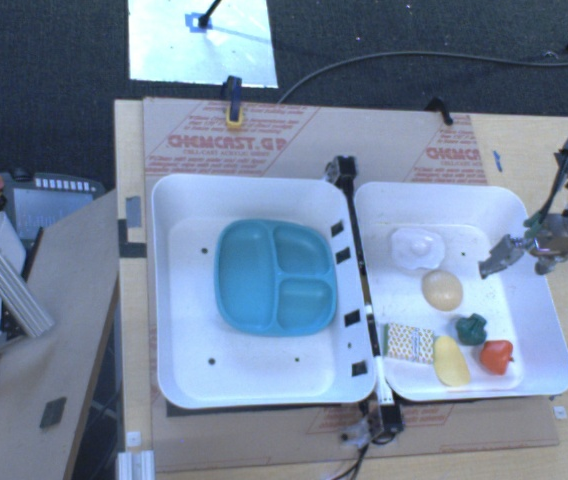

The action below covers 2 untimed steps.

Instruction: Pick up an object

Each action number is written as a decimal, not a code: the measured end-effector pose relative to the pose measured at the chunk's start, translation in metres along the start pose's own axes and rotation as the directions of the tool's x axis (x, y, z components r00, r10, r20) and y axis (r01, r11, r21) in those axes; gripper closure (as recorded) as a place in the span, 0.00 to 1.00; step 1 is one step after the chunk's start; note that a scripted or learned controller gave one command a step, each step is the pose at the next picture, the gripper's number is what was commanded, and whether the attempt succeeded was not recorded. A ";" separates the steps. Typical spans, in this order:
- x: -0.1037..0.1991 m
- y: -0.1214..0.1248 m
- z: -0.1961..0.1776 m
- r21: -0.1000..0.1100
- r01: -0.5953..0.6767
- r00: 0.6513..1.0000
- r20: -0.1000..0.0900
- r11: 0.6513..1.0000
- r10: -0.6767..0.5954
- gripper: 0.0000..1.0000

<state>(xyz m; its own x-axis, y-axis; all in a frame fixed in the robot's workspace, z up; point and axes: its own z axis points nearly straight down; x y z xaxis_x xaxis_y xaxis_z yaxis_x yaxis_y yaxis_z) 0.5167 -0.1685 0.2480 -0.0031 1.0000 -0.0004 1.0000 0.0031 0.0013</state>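
The right bin (524, 298) holds several small objects. A pale white piece (414, 247) lies at its back, and a beige egg-shaped item (442, 290) sits just in front of it. Toward the front are a green toy vegetable (471, 328), a red-orange pepper (496, 356), a yellow fruit (451, 362) and a patterned packet (409, 342). My gripper (499, 256) hangs over the right side of this bin, to the right of the egg-shaped item and apart from it. Nothing shows in its grasp.
The left bin (179, 298) bears a blue divided plate (274, 276). A row of black clips (349, 268) runs along the seam between the bins. Brown board (294, 138) lies behind the bins, and cables (564, 183) hang at the arm's wrist.
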 end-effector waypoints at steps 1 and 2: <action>-0.010 -0.002 0.054 0.004 -0.003 1.000 -0.001 1.000 0.003 0.00; -0.006 -0.010 0.101 0.004 -0.003 1.000 -0.001 1.000 0.003 0.00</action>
<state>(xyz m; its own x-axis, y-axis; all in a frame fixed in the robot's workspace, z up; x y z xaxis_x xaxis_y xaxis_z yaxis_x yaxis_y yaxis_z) 0.5070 -0.1745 0.1472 -0.0006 1.0000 0.0010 1.0000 0.0006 -0.0024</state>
